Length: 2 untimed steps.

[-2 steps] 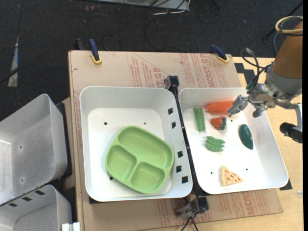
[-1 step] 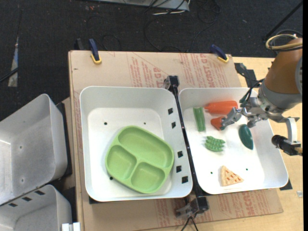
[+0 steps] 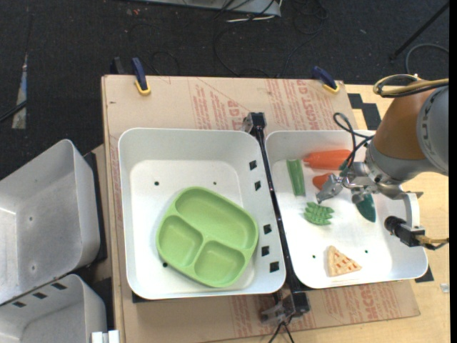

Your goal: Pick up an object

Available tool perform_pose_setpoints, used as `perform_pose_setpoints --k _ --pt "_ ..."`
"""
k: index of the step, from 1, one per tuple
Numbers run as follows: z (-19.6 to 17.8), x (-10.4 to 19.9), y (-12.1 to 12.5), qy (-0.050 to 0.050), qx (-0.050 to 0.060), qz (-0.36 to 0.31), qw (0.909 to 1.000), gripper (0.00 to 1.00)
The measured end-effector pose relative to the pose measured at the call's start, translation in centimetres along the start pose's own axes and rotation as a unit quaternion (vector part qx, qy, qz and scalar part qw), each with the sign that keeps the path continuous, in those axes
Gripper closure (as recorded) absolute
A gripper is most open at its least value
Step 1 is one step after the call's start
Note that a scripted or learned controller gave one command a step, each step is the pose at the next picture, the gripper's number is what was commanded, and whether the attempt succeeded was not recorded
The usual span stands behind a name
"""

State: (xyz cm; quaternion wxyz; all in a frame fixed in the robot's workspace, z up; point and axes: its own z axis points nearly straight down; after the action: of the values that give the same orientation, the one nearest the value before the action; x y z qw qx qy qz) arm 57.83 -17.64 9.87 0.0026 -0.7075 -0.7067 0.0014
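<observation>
Looking down at the bench, the two white bins sit side by side on a cardboard sheet (image 3: 214,98), which is clamped at its far edge. The left bin (image 3: 136,145) holds a lime-green divided tray (image 3: 207,236) with three compartments, lying a bit toward the near right corner of that bin.

All the small stuff is in the right bin (image 3: 407,266). An orange carrot-shaped piece (image 3: 327,158) lies near the far edge, with a green stick (image 3: 295,176) just to its left, running front to back. A green leafy toy (image 3: 319,214) sits around the middle, a dark teal piece (image 3: 367,207) is over toward the right edge, and a waffle-patterned pizza-slice toy (image 3: 342,261) lies near the near edge, well apart from everything else.

The grey arm with its orange band (image 3: 400,123) reaches in over the far right corner of that bin. The gripper (image 3: 346,186) hangs low between the carrot and the leafy toy, with something small and reddish (image 3: 325,192) right at its tip. Honestly can't tell whether it's clamped or released, too much clutter around it.
</observation>
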Motion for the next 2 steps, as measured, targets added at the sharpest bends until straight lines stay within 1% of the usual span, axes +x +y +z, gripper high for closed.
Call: perform_pose_setpoints --k 1,2 --pt "-1.4 -0.1 0.2 -0.001 -0.004 0.0 1.0 1.0" --pt "-6.5 -1.1 0.1 -0.002 -0.006 0.0 1.0 1.0"
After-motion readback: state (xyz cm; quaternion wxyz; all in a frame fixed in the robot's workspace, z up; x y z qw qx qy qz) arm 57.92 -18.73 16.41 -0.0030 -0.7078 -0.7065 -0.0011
